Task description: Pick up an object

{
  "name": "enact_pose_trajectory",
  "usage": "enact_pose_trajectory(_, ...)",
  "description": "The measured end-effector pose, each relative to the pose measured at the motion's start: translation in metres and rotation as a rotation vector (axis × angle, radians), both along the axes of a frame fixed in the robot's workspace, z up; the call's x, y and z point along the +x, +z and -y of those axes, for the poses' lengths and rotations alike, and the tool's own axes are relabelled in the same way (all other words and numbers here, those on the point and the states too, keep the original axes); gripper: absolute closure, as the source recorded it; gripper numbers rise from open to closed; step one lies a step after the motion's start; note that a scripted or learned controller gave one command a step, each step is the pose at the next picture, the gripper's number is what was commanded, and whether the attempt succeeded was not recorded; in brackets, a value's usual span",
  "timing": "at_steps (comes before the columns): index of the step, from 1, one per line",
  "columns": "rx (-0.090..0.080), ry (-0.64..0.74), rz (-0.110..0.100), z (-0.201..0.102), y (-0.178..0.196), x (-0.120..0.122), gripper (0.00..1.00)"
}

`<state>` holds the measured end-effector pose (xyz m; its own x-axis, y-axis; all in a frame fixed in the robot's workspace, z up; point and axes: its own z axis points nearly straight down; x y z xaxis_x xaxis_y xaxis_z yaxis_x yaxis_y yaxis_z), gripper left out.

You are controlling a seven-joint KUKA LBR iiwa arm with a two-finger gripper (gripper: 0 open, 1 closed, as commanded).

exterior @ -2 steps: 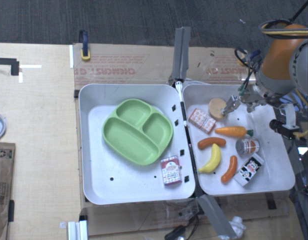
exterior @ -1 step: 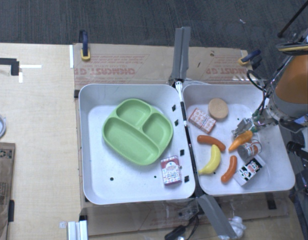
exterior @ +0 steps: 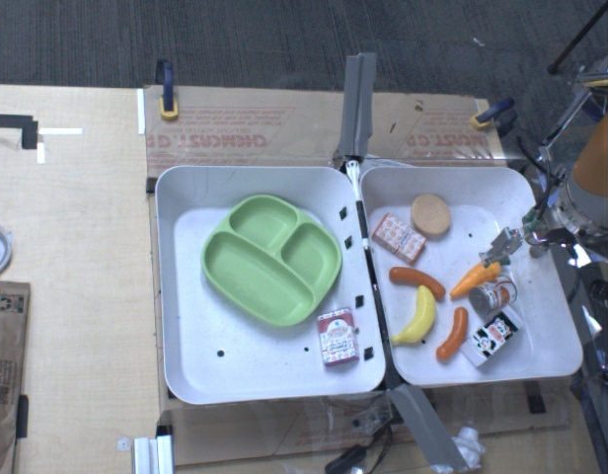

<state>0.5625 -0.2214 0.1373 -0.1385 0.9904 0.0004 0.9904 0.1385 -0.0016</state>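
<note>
End effector (exterior: pixel 508 242) hangs beside the carrot (exterior: pixel 475 279), finger state too small to tell.

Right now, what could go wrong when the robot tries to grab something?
The gripper sits just above the carrot, which lies packed close to a small can and a milk carton, so the fingers may bump a neighbour or pinch two things. The carrot is thin and tapered, so it might slip out. It also lies near the right bin's wall, leaving little room.
</note>
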Motion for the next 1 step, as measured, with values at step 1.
enact_pose_trajectory(1,0.001,0.075,-0.002,-0.0218,-0.048,-0.0467,0.0)
